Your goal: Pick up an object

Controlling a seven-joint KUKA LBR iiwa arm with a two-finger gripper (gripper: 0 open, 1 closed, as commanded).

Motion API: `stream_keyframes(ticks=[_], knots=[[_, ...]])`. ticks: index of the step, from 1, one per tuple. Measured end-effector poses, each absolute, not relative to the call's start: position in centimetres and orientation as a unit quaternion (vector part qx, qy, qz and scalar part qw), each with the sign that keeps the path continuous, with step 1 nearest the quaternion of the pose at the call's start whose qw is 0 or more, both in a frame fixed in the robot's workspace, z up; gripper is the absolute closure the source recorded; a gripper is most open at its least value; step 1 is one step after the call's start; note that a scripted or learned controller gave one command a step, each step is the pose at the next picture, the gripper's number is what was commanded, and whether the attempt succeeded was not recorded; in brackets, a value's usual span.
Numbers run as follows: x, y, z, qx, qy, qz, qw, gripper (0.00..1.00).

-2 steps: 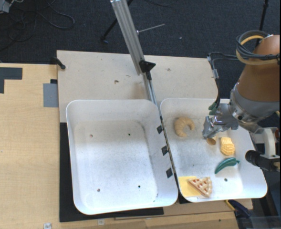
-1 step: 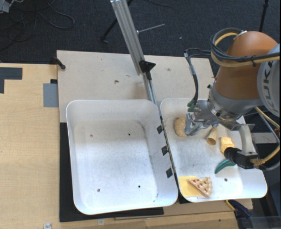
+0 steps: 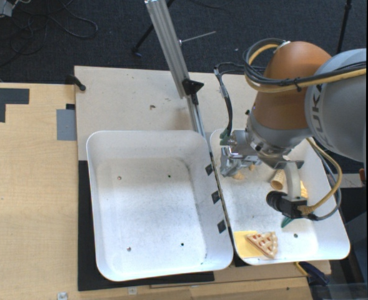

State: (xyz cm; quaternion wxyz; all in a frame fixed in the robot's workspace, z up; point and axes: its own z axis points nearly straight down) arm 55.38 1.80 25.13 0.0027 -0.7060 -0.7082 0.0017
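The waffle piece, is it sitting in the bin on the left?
No, the waffle piece lies in the right bin, near its front edge, while the left bin is beside it.

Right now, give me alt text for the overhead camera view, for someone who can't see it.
A grey and orange robot arm reaches from the right into the right-hand white bin, its gripper low near the bin's left wall. A waffle-patterned wedge lies at that bin's front; the left bin sits alongside.
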Motion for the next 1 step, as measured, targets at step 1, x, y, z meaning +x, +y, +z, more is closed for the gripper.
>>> stream_keyframes(ticks=[1], knots=[[55.79, 5.77, 23.57, -0.706, -0.708, 0.0021, 0.003, 1.0]])
